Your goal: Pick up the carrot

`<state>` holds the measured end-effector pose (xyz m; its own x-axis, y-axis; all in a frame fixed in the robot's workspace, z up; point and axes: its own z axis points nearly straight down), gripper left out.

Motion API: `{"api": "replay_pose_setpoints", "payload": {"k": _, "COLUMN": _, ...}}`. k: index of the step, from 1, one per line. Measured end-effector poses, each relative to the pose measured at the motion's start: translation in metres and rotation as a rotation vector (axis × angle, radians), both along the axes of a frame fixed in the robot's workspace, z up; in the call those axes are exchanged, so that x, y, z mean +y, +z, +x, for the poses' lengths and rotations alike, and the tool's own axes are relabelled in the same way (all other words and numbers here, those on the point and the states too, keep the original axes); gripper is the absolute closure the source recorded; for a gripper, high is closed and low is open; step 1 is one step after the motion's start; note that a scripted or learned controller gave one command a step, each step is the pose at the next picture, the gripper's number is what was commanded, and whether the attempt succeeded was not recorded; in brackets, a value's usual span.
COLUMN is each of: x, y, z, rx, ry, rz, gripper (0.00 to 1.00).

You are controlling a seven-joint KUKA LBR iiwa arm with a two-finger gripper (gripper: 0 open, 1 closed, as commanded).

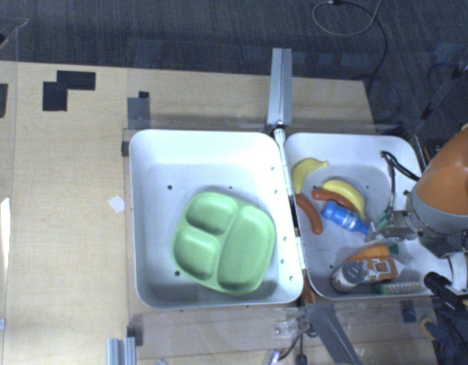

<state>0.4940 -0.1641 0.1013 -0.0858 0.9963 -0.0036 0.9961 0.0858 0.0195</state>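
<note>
Hovered over right bin (416, 154), near probable carrot (374, 252); fingers' state impossible to tell. Next: descend, grasp.

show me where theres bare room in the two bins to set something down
Left bin: bare floor along the far wall and left side, around the green divided plate. Right bin: a bare strip at the far right corner. Its middle is crowded: bananas, red sausage, blue bottle, carrot, can.
</note>
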Motion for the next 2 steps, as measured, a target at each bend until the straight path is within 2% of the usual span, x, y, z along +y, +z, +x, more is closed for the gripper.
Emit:
{"api": "replay_pose_setpoints", "payload": {"k": 1, "x": 0.123, "y": 0.084, "z": 0.003, "rx": 0.014, "ry": -0.024, "rz": 0.002, "gripper": 1.00}}
{"api": "replay_pose_setpoints", "payload": {"k": 2, "x": 0.089, "y": 0.085, "z": 0.088, "rx": 0.016, "ry": -0.231, "rz": 0.003, "gripper": 1.00}}
